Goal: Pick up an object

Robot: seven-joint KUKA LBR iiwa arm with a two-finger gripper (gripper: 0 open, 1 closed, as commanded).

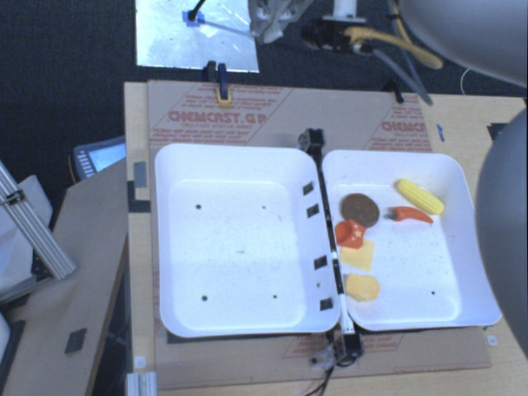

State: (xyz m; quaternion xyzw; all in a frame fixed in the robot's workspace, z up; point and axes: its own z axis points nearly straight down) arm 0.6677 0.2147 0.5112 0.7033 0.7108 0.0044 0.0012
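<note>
Grey arm (462, 15) parked high over bench, gripper state can't tell. Targets clustered in right bin (445, 304): corn (420, 196), chili (409, 215), brown disc (360, 209). Pre-approach step; next: descend over one item.

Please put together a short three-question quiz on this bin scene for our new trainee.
1. True or false: all the toy food items lie in the right bin.
2. Which item lies nearest the right bin's far right corner? A) the corn cob B) the brown disc C) the yellow slice
3. Fill in: the small chili pepper is orange-red with a ____ stem end.

Key:
1. True; the corn cob, chili pepper, brown disc, red piece, yellow slice and round yellow-orange piece are all there, beside the left bin.
2. A
3. green
</note>
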